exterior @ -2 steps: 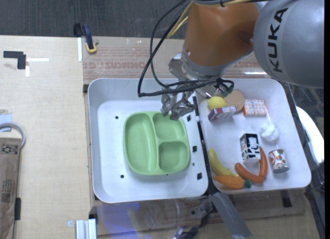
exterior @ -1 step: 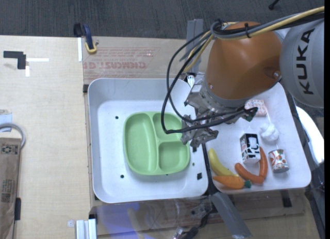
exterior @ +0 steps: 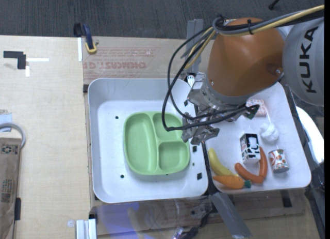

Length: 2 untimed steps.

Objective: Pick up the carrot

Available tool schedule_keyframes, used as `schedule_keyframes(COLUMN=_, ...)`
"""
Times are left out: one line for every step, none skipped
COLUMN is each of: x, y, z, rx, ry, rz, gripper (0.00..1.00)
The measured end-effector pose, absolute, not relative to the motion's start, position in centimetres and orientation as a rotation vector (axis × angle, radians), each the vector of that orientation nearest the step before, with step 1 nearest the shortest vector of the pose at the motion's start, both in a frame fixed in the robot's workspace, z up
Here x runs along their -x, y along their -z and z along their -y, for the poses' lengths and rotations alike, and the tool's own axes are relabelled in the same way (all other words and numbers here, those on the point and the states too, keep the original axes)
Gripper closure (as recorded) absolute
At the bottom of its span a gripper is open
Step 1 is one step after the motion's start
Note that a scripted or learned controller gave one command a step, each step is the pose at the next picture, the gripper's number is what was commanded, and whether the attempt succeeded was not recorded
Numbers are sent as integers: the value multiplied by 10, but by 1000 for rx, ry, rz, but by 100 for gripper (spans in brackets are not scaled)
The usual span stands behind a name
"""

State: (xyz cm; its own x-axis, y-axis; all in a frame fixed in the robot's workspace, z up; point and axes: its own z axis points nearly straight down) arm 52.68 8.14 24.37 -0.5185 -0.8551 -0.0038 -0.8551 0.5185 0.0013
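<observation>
The end effector [exterior: 198, 136] hangs below the orange wrist band, over the seam between the two bins; how far it is open cannot be told, and nothing is seen held in it. The wooden table [exterior: 41, 129] carries both bins. The left bin [exterior: 103, 129] holds a green divided tray [exterior: 142, 142] at about nine o'clock from the end effector. The right bin [exterior: 296, 173] holds the smaller things. A yellow banana [exterior: 217, 163] lies at five o'clock from the end effector, and the carrot [exterior: 229, 181] lies just below it, touching it, near the bin's front edge. Sausages [exterior: 255, 172] curve at three o'clock from the carrot. A small white carton [exterior: 249, 147] stands above them, with a small can [exterior: 279, 161] to its right.
</observation>
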Motion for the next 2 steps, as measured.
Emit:
schedule_keyframes(x=-571, y=-234, z=-116, rx=1980, ry=-3, rz=-2434, gripper=100)
schedule_keyframes(x=-572, y=-244, z=-116, rx=1968, ry=-6, rz=-2438, gripper=100)
